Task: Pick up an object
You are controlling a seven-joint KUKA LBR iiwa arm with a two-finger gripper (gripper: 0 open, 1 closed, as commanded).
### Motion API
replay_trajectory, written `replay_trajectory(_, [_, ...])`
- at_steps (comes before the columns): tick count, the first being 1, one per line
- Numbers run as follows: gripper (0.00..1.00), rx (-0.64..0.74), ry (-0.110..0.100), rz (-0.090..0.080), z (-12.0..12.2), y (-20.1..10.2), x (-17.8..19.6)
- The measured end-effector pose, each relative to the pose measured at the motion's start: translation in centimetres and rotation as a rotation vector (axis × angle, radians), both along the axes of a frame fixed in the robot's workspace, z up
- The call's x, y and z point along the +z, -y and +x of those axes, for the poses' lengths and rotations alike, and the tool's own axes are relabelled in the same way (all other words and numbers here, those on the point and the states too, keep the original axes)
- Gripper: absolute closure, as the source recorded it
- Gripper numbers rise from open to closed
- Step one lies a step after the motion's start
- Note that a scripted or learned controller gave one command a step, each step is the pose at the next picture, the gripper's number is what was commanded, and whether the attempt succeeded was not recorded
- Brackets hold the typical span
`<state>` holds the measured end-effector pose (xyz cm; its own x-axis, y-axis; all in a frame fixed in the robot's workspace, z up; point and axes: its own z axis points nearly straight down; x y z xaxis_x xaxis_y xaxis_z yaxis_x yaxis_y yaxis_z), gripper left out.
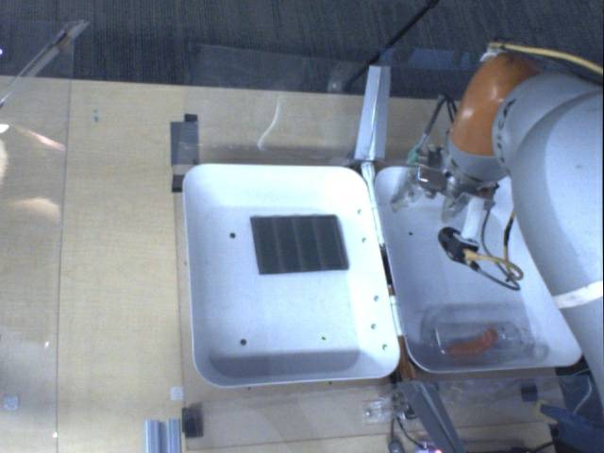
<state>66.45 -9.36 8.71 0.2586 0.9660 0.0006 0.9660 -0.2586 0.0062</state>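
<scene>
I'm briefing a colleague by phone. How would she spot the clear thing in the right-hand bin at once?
Start at the right shallow white bin, the one under the grey arm with the orange band. Look to its near edge: a clear plastic bottle-like object lies on its side there, with something orange-red inside. The neighbouring left white bin has a dark ribbed rectangular panel instead.
</scene>
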Motion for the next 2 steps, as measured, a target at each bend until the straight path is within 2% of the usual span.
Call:
replay_trajectory(1, [0.00, -0.106, -0.012, -0.001, 0.3, -0.7, 0.0])
replay_trajectory(2, [0.00, -0.177, 0.001, 0.002, 0.6, -3.6, 10.0])
